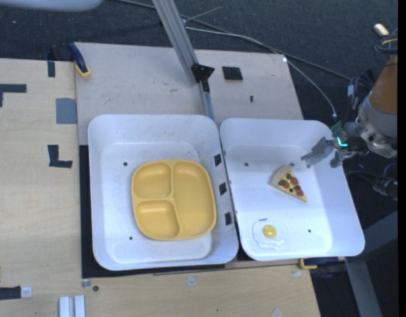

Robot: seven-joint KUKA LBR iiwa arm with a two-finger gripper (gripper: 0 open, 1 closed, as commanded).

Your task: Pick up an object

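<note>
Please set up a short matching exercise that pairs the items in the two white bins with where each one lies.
Things:
1. yellow divided plate
2. pizza slice
3. fried egg
4. gripper

Places:
A. front part of the right bin
B. middle of the left bin
C. above the right bin's right side
D. middle of the right bin

Pairs: 1-B, 2-D, 3-A, 4-C
</note>
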